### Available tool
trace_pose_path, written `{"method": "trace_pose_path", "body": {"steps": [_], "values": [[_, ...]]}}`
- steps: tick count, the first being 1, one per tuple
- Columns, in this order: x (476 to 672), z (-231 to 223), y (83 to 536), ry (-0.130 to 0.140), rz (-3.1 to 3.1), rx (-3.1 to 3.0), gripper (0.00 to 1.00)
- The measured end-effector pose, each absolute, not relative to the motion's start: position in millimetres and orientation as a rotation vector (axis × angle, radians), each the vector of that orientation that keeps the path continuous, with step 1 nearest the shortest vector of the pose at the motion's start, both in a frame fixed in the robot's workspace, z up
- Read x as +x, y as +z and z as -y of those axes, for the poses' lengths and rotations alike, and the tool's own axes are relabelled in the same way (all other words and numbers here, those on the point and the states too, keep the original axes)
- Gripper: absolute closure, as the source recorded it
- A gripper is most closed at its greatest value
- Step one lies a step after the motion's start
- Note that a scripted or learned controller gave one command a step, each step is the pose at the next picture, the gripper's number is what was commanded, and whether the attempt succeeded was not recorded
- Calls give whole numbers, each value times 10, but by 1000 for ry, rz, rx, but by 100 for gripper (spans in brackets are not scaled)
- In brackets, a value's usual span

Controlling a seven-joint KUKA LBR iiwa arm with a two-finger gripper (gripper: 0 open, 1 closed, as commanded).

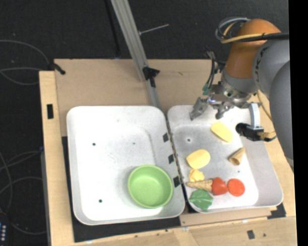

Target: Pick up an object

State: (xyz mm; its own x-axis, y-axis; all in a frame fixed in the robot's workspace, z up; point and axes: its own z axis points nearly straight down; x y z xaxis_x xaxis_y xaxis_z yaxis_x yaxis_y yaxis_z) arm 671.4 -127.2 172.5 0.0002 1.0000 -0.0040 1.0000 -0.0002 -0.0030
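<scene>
**Open gripper hovers over the back of the right-hand bin**

The two-finger metal gripper (pixel 210 109) hangs at the far edge of the right shallow white plastic bin (pixel 265 189), its grey fingers spread apart with nothing between them. Above it rises the arm's smooth orange band (pixel 245 53) and its rounded grey casing.

Just in front of the gripper lies a pale yellow, smooth oblong block (pixel 222 132), tilted on the bin floor. Towards the bin's middle sits a rounder, matte yellow lump (pixel 198 158), and just beyond that a smaller yellow piece (pixel 196 175). A small tan cone (pixel 237 156) lies near the right wall. Along the near edge lie a ridged, beige cone-shaped piece (pixel 200 184), two glossy red rounded objects (pixel 228 187) side by side, and a green leaf-like item (pixel 200 199) in the front left corner.

The left white bin (pixel 93 127), speckled and slightly scuffed, holds a smooth light green round bowl (pixel 149 186) near its front right corner.

Both bins rest on a flat brown board (pixel 92 82). A slanted grey metal rail (pixel 133 42) crosses the board behind the bins, well clear of the gripper. Thin dark cables (pixel 10 54) trail on the black floor at left.
</scene>
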Motion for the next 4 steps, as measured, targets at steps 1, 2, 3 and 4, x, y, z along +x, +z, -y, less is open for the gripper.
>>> {"method": "trace_pose_path", "body": {"steps": [1,2,3,4], "values": [[6751,1290,1293,-9,-2222,2221,0],[6771,1298,1442,-2,-2219,2214,100],[6761,1237,2068,9,-2222,2213,100],[6770,1242,2189,5,-2226,2214,100]]}}
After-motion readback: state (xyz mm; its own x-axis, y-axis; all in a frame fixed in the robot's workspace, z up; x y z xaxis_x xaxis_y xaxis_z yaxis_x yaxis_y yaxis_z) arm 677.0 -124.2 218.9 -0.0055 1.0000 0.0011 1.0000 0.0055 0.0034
